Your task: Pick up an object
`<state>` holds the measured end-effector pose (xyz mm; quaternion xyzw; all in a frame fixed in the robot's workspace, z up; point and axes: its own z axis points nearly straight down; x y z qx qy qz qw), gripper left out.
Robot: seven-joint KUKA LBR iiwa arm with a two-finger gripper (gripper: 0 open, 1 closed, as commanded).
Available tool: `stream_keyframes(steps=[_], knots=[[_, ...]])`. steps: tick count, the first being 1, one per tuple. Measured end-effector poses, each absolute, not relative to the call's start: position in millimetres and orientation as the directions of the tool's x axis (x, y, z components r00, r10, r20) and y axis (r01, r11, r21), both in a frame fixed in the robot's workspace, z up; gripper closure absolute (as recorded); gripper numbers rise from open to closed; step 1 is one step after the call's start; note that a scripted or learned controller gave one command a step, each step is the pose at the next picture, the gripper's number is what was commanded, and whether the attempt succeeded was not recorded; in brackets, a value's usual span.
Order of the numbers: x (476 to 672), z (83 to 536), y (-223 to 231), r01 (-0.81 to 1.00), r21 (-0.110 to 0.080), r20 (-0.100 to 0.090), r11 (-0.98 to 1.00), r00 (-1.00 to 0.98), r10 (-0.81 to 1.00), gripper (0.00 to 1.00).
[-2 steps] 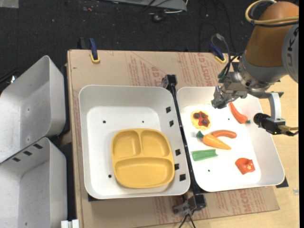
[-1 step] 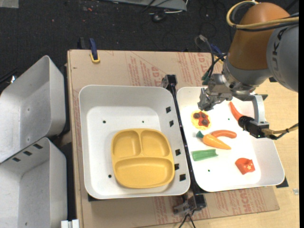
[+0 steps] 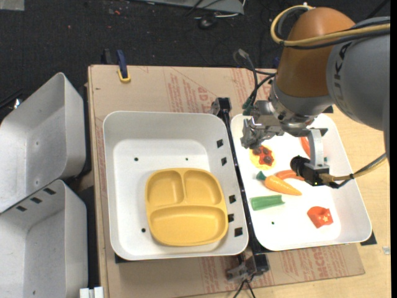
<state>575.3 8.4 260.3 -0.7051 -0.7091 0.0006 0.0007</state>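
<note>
End effector (image 3: 260,143): mine, hanging low in the upper left corner of the right bin (image 3: 347,228), right of frame centre. Whether it is released or clenched I cannot tell; nothing is visibly held.

Item 1, toy carrot (image 3: 282,184): orange, lying flat in the right bin, just below and right of my end effector. Long axis runs from upper left to lower right across the frame; the green-topped end appears to point left and the tip right. Judged light, rigid, smooth plastic, likely slippery; best taken across its thick middle, square to the long axis.

Item 2, green piece (image 3: 267,202): just below the carrot, lying nearly level in the frame.

Item 3, red piece (image 3: 320,216): lower right of the bin.

Item 4, yellow-and-red piece (image 3: 262,158): directly beneath my end effector.

Item 5, yellow divided tray (image 3: 186,207): in the left bin (image 3: 124,166).
</note>
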Motion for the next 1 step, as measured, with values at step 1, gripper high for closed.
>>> stream_keyframes(steps=[1], knots=[[560.3, 257.2, 58.7, 1.0, -0.003, 0.001, 0.007, -0.007, 1.0, 1.0]])
